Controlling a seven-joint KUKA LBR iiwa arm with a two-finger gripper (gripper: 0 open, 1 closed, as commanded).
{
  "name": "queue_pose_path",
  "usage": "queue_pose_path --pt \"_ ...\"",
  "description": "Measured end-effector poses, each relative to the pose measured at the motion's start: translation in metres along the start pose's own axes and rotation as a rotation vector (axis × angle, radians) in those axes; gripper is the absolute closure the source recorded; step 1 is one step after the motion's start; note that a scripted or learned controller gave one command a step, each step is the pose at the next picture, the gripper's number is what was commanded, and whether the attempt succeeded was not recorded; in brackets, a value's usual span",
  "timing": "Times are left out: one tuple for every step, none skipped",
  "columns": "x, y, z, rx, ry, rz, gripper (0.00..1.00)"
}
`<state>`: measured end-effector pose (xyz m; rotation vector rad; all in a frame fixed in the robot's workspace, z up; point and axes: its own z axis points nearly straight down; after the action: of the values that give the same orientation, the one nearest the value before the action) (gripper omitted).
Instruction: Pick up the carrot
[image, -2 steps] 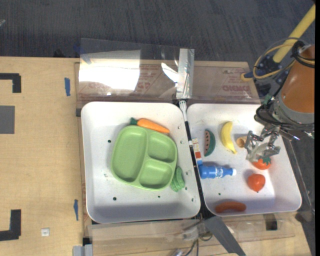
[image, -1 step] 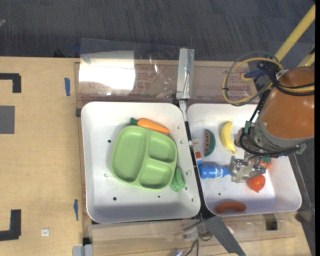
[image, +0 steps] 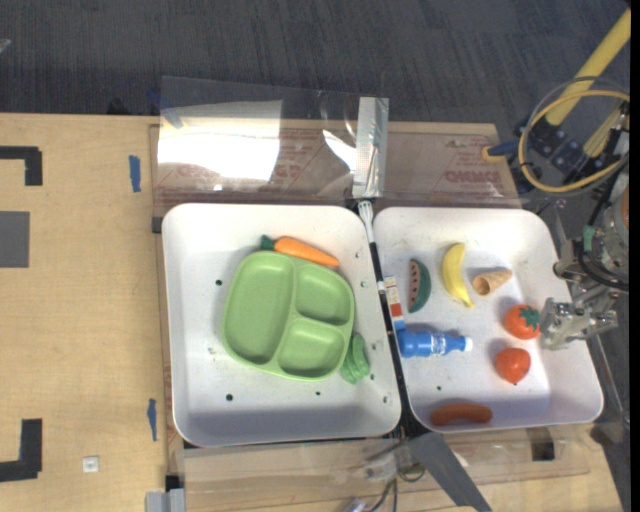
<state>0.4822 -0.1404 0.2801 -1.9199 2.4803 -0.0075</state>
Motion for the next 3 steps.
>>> queue_pose_path --pt "-0.052 -0.043 0.017 -0.003 -0.005 -0.031 1.00" --pt "-0.014 -0.003 0.034 -0.007 -0.002 -0.320 1.00" --pt "0.007 0.000 0.023 -0.002 -0.004 -0.580 1.00"
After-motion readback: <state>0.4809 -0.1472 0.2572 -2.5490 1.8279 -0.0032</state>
